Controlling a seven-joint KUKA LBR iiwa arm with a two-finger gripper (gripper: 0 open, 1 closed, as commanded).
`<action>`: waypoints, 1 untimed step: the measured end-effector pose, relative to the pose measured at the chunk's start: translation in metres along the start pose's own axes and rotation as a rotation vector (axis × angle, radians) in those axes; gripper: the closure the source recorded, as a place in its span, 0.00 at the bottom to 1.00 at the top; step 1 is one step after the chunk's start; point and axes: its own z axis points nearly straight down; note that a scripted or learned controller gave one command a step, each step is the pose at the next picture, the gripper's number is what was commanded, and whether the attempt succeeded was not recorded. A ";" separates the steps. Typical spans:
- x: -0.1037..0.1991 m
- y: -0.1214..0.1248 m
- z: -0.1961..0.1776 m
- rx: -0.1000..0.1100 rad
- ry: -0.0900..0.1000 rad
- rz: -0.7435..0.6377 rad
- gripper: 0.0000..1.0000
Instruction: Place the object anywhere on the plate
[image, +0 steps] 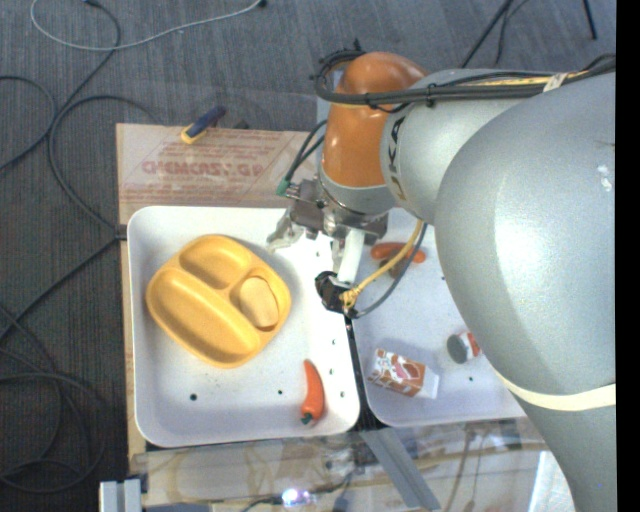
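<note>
In the camera view, the claw (312, 228) hangs over the left bin's (150, 420) far right corner; whether it is open or grasping anything I cannot tell. The carrot (313, 391), the likely object, lies well below the claw toward the near rim. It looks light, stiff and smooth, best pinched across its middle. The yellow plate (205, 305) sits to the claw's left.

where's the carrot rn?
The carrot lies in the left bin, near its lower right corner in the camera view, on the bin floor below and to the right of the yellow plate, not touching it.
</note>
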 end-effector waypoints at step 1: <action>0.000 -0.001 -0.007 0.004 -0.002 -0.001 1.00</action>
